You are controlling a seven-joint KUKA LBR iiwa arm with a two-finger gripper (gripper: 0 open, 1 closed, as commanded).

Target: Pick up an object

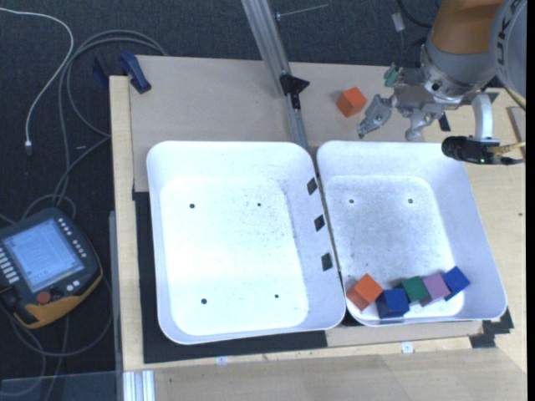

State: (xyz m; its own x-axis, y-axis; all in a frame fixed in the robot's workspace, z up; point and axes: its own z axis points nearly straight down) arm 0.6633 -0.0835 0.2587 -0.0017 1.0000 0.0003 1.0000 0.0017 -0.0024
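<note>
Camera view: with two-finger gripper spread and empty, descend vertically onto small orange cube far below it, centring before closing.

place: robotics lab | evidence: teach pendant on dark carpet | loose cables | aluminium strut | wooden bench with two white bins
</note>
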